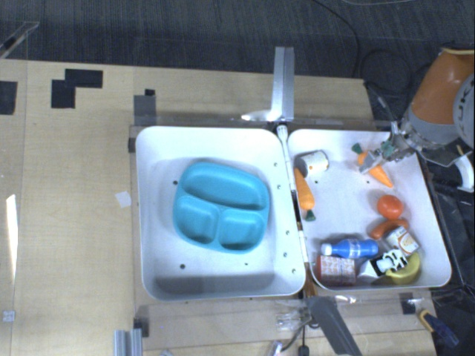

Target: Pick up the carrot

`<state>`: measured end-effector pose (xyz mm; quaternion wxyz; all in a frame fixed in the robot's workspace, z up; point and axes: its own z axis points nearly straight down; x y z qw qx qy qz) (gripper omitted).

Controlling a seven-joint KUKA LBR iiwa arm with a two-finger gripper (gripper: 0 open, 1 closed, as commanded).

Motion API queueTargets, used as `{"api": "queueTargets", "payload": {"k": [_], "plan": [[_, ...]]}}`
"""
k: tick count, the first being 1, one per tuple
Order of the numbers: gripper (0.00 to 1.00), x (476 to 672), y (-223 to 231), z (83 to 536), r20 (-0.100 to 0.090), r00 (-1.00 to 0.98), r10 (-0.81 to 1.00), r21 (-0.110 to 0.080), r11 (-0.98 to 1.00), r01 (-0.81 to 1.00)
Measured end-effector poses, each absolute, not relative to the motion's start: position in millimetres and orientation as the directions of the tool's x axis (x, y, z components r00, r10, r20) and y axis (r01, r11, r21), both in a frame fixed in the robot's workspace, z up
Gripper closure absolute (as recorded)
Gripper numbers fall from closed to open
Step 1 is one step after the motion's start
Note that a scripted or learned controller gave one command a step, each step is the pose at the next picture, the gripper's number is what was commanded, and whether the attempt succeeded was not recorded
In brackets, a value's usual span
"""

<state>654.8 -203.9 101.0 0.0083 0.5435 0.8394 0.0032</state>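
Gripper (387, 153) hovers at back of right bin (436, 232); how far open, can't tell. Carrot (303, 190) lies along the left wall, well apart. It should grip mid-body, w/ wall clearance.

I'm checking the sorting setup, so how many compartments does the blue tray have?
3. The blue tray in the left bin has one long compartment across its far side and two smaller ones on its near side, left and right.

The arm (444, 99) is cut off by the right edge. Its gripper (386, 153) is too small and blurred to read. The cluttered items (367, 258) in the right bin's near corner overlap, partly hiding each other.
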Motion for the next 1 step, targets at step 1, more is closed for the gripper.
{"api": "queueTargets", "payload": {"k": [1], "plan": [[1.00,648.1,-153.5,190.6,-0.007,-0.523,0.852,0.008,0.523,0.852]]}}
